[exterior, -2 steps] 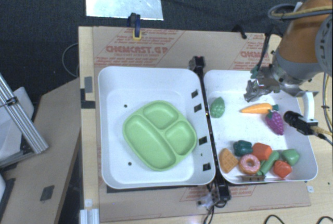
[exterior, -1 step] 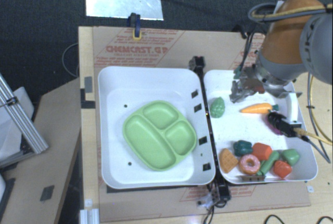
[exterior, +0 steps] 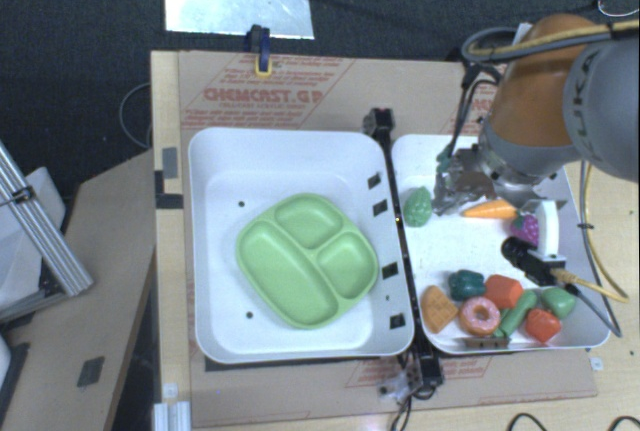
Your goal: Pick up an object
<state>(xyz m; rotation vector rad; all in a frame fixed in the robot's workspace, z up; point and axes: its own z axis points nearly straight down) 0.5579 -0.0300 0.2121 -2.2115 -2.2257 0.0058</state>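
Toy foods heaped in the right bin's (exterior: 420, 159) near corner lie well apart from your hand (exterior: 462, 181); nearer are the carrot (exterior: 490, 210), crosswise just beside it, and the green piece (exterior: 417, 208) toward the divider.

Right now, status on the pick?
Gripper low in right bin, between green toy and carrot. Nothing seen held. Other toys clustered at bin's near edge.

The grey arm (exterior: 600, 99) with its orange band (exterior: 540, 89) reaches in from the right, bent down over the far end of the right bin (exterior: 430, 154); its gripper (exterior: 462, 181) hangs low above that bin's floor, near the far-left corner
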